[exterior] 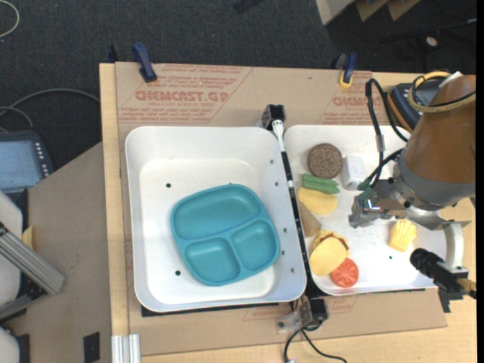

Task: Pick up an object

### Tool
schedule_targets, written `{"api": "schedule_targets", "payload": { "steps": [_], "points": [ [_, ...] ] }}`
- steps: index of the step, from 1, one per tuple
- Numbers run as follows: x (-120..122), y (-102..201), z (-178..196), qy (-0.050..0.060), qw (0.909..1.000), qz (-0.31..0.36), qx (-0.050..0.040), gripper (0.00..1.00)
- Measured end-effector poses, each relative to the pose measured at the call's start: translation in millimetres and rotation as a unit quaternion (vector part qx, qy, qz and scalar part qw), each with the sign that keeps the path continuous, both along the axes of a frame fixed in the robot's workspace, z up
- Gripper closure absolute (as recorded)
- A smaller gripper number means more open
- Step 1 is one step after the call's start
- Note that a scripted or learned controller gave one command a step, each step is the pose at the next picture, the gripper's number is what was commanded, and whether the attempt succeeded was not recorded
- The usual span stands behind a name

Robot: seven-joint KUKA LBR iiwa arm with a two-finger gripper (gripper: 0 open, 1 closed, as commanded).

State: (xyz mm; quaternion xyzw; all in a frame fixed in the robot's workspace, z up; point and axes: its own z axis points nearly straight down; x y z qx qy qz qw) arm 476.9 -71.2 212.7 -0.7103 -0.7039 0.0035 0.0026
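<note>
— Where's the food?
— Toy food clusters along the right bin's left edge.
— The arm?
— Bent over that bin's middle, gripper low, touching nothing, apparently; its opening can't be told.

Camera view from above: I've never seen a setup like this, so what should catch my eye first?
Probably the teal tray with three compartments, lying alone in the left bin. Next, the right bin with its toy food: a brown cookie, a green pod and a red tomato. The arm reaches in from the right, its gripper low over that bin.
</note>
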Motion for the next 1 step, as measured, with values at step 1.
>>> {"api": "schedule_targets", "payload": {
  "steps": [1],
  "points": [
    [1.3,94.3,-28.4,-0.001,1.0,0.009,0.0029,1.0]
  ]
}}
